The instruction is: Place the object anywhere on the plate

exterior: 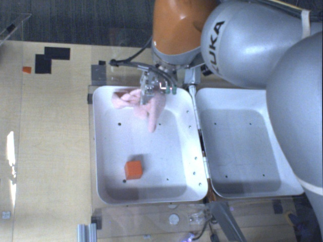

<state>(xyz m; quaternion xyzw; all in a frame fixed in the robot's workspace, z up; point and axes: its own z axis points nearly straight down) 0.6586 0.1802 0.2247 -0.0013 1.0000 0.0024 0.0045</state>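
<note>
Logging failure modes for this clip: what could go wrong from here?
The pink cloth hangs limp beneath the gripper; I cannot tell how firmly it is held, so it may slip out. Its trailing end could drag over the left bin. The orange block lies apart, unlikely to interfere.

- A pale wooden bench (50, 135) is seen from above.
- Two shallow white bins are set on it side by side: the left bin (108, 185) and the right bin (242, 185), their rims apparently touching.
- Black blocks (50, 58) and a small orange piece (26, 70) are laid near its far-left corner.
</note>
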